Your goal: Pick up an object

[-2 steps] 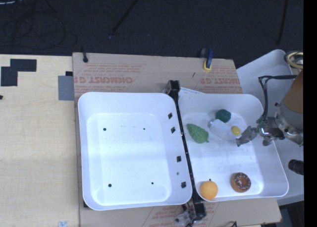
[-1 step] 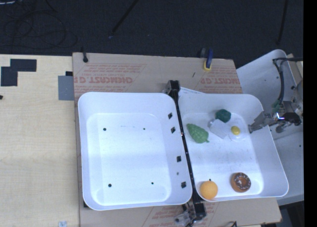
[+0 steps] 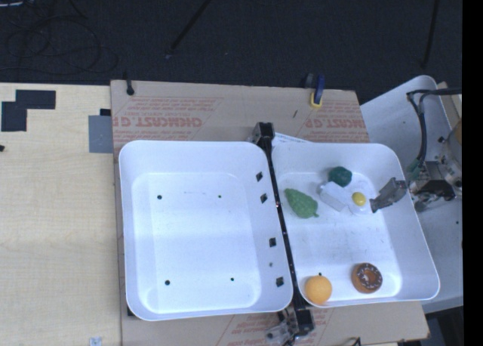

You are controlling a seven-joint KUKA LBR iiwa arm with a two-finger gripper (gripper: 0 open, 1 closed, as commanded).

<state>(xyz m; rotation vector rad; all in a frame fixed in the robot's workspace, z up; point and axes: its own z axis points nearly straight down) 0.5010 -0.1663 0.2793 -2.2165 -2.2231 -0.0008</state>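
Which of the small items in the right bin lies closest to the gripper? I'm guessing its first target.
The small yellow ball, just left of the gripper; the others lie farther off.
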